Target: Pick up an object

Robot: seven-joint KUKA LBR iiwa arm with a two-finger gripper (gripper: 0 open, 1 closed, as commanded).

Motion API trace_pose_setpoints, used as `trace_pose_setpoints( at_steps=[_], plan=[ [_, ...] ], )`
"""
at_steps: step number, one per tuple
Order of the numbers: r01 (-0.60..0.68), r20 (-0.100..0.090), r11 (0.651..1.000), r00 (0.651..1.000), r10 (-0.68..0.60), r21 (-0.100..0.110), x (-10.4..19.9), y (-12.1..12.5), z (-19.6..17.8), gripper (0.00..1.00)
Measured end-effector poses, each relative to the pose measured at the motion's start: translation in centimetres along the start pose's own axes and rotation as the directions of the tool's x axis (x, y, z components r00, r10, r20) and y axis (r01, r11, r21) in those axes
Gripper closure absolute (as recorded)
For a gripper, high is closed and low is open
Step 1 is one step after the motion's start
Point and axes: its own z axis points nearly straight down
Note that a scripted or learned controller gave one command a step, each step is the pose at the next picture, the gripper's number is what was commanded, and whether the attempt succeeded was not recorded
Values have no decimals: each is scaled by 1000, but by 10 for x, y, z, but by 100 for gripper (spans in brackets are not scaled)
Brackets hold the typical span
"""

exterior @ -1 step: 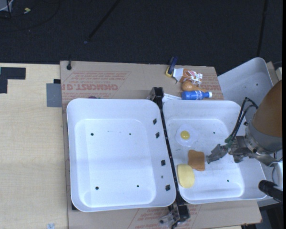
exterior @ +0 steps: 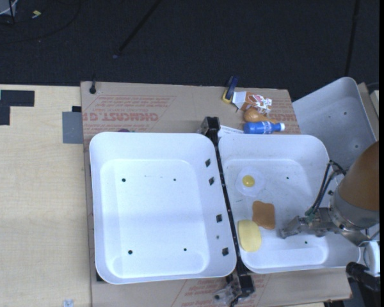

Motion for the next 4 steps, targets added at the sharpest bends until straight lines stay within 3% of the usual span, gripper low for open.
trace_pose_setpoints(
  at_steps=[1,2,3,4],
  plan=[
    [-2,-1,1000,1000,2,-6,1,2,-15,100],
    [4,6,1000,1000,-4,-21,-12,4,-152,100],
    [7,3,1000,1000,-7,-17,-1,2,-236,100],
    [10,3,1000,1000,-10,-26,73,0,-417,100]
  ],
)
